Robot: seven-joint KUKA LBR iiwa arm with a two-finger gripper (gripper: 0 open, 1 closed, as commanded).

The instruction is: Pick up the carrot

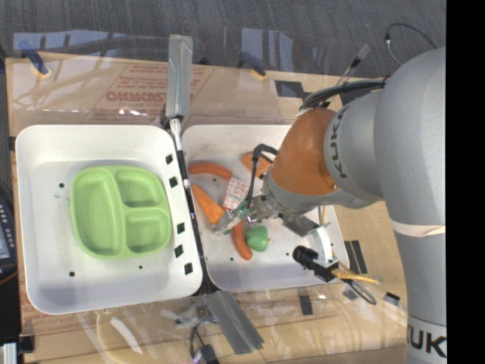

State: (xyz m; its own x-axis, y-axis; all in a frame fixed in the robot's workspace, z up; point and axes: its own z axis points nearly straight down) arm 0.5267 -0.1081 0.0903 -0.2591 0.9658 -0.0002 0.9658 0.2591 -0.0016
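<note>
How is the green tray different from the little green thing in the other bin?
The green tray is pale lime; the small green item is a deeper green. The tray is big, flat and split into three compartments; the small item is tiny and rounded. The tray lies alone in the left bin; the small item sits among orange pieces in the right bin, near the tool. Both are green.

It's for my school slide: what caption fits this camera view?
Robot gripper reaches among a carrot, sausages and a green pepper beside a green divided plate.
</note>
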